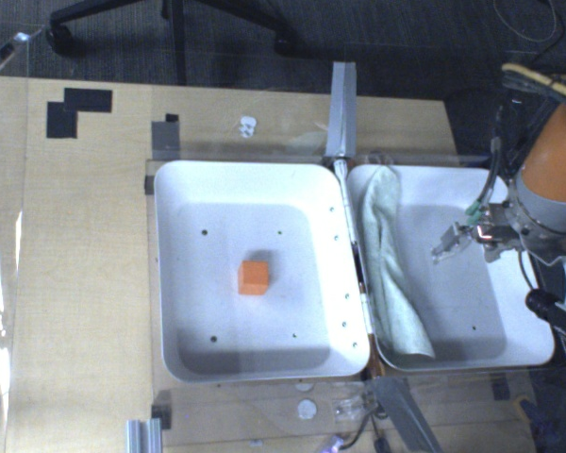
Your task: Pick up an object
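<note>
An orange cube [254, 277] lies near the middle of the left bin [184, 253]. A pale green cloth [387, 262] is draped along the left wall of the right bin [509, 343], running from its far corner to its near edge. My gripper [453, 239] hangs over the middle of the right bin, to the right of the cloth and apart from it, pointing left. The arm's orange band [557, 159] rises behind it at the right edge of the view.
A grey metal bar [341, 111] stands at the back where the two bins meet. Black tape marks [75, 109] sit on the wooden bench at the far left. Cables [524, 12] lie on the floor beyond.
</note>
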{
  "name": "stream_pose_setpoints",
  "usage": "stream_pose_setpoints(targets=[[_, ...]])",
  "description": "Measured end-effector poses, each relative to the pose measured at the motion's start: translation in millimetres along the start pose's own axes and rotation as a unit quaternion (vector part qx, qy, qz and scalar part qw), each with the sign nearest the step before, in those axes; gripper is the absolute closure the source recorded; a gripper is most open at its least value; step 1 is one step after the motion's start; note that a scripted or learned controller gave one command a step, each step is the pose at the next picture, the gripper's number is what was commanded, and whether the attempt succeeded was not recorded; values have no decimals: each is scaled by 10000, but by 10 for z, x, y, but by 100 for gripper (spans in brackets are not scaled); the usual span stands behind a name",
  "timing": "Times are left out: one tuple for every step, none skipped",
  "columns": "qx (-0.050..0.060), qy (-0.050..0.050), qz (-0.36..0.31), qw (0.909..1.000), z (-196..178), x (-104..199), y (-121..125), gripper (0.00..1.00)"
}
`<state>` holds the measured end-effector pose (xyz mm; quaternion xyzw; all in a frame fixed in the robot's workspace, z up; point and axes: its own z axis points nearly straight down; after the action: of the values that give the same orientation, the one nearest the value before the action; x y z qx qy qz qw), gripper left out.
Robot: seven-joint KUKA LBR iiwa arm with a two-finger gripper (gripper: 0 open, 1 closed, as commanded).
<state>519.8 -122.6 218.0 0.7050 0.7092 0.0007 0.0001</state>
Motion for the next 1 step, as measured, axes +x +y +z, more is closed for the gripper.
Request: stream_pose_setpoints(targets=[[-3,-6,-630,9980,1002,-347,752,0]])
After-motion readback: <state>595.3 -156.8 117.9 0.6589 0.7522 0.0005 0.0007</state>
